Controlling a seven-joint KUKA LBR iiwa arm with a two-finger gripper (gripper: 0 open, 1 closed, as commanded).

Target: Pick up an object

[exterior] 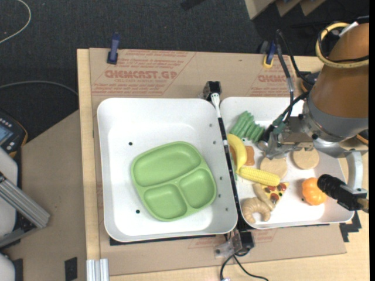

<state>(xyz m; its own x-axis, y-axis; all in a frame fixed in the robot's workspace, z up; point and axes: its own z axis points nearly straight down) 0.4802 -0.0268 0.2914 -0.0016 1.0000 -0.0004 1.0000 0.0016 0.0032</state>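
The right bin [304, 218] holds several toy foods. A green ridged piece [247, 126] lies at its back left, with a yellow banana [237, 150] and a corn cob [258, 175] in front of it. A tan croissant [256, 208] and a small pizza slice [276, 192] lie near the front wall. An orange [312, 191] sits at the front right, and round beige biscuits [305, 158] lie in the middle. My gripper [278, 144] hangs over the middle of this bin, just right of the banana and above a biscuit [274, 166]. Nothing shows between its tips.
The left bin [117, 122] carries a green divided plate [173, 180]. A black-tipped rod [220, 122] runs along the seam between the bins. Blue clamps [113, 48] sit on the cardboard's back edge. The arm's grey and orange body [343, 86] covers the right bin's back right.
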